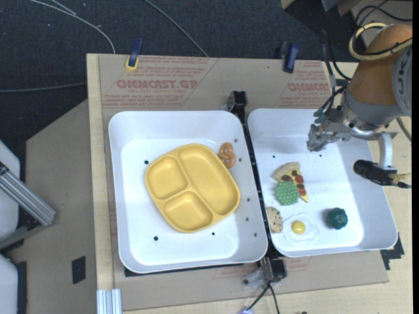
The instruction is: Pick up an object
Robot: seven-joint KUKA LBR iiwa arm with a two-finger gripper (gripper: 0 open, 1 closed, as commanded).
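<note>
Hovering over the right bin (366,205), my tool (319,139) sits near its back wall; whether it is spread or pressed together I cannot tell. Pizza slice (291,173), green ball (286,193), fried egg (299,228) lie nearer the front.

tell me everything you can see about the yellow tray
The yellow tray looks like smooth plastic with rounded corners, split into three compartments: two small ones and one long one. It lies flat and turned at an angle in the left bin, resting on the bin's floor. All three compartments hold nothing. A small pretzel sits right at its upper right edge.
</note>
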